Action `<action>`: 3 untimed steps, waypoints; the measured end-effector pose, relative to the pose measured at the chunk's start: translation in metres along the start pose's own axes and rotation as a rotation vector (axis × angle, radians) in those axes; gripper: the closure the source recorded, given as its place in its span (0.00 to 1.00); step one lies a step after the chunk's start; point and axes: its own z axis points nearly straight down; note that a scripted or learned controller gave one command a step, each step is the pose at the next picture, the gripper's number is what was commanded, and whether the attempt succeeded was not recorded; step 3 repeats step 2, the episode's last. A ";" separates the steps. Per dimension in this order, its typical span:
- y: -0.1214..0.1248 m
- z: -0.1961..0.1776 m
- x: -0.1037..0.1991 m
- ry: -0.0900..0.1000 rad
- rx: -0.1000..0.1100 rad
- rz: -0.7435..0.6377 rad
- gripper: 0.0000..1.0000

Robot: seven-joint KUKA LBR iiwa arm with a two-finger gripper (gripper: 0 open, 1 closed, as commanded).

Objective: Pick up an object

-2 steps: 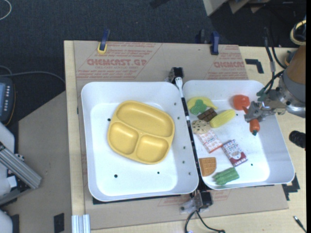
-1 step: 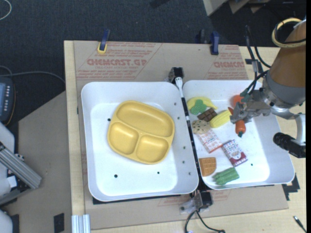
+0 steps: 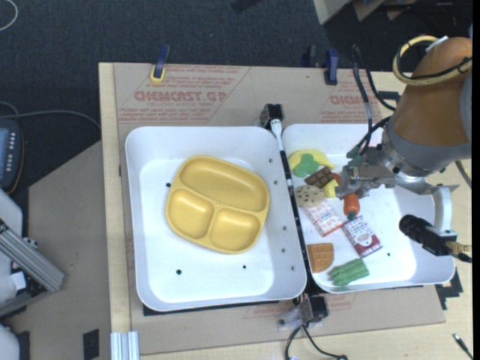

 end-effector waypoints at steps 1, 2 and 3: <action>0.003 0.011 0.053 -0.001 0.001 0.000 1.00; -0.019 0.010 0.077 -0.001 0.001 0.002 1.00; -0.019 0.010 0.077 -0.001 0.001 0.002 1.00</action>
